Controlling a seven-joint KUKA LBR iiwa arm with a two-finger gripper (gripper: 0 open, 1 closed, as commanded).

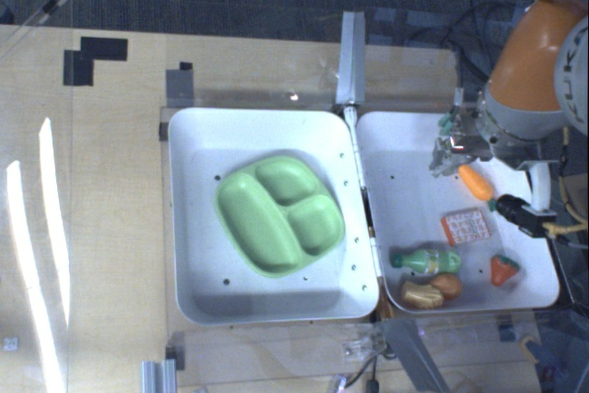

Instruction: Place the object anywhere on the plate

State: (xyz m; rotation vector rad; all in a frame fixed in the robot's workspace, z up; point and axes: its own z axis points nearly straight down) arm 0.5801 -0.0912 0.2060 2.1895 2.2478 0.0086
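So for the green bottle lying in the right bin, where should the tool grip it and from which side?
Probably across the middle of the bottle, coming straight down from above. It lies on its side, long axis running left to right, so the fingers would close over its narrow width. The brown food piece sits close along its near side, leaving little room there; a grip nearer the left end may give more clearance.

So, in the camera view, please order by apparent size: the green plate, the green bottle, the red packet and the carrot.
1. green plate, by far the largest.
2. green bottle.
3. red packet and carrot: these look about alike, so I do not rank them.
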